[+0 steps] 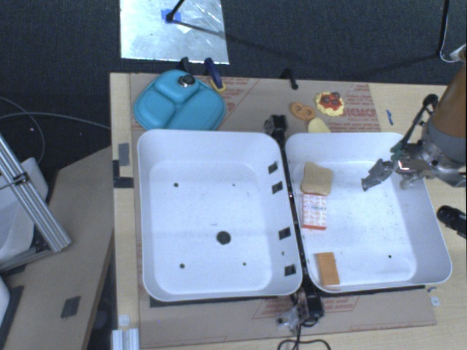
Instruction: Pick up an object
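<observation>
Cardboard-topped bench carries two white bins; in the right bin (430, 265) the gripper (390, 172) hangs spread and holding nothing at upper right, while the tan block (317, 179), red-and-white packet (314, 211) and orange block (327, 268) lie unpicked along its left side.

Tan bread slice (317, 178), red-white packet (314, 211), orange block (327, 268), flat in right bin (430, 257)

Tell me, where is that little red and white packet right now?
The red and white packet lies in the right bin, near its left wall, just below the tan bread slice and above the orange block.
</observation>
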Available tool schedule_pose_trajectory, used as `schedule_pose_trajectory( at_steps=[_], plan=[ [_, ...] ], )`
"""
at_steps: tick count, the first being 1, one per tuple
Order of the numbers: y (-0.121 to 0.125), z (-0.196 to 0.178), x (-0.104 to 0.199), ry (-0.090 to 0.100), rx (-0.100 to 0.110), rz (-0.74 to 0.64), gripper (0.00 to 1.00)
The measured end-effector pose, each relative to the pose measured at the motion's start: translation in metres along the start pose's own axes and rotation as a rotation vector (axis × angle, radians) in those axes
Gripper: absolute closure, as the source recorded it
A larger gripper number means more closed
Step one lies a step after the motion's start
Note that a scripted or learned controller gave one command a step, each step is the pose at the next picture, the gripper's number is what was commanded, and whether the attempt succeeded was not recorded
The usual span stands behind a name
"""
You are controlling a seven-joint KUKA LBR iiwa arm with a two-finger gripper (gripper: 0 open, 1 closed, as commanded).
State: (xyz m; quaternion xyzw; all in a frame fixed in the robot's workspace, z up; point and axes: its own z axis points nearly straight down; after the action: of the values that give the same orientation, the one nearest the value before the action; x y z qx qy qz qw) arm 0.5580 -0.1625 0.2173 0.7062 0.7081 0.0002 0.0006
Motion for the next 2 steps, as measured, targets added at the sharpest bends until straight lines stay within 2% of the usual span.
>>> schedule_pose_trajectory(
  at_steps=[1, 2],
  plan=[
    [0.001, -0.011, 0.0, -0.001, -0.004, -0.003, 1.0],
    [-0.041, 0.081, -0.024, 0.002, 0.007, 0.005, 1.0]
  ],
)
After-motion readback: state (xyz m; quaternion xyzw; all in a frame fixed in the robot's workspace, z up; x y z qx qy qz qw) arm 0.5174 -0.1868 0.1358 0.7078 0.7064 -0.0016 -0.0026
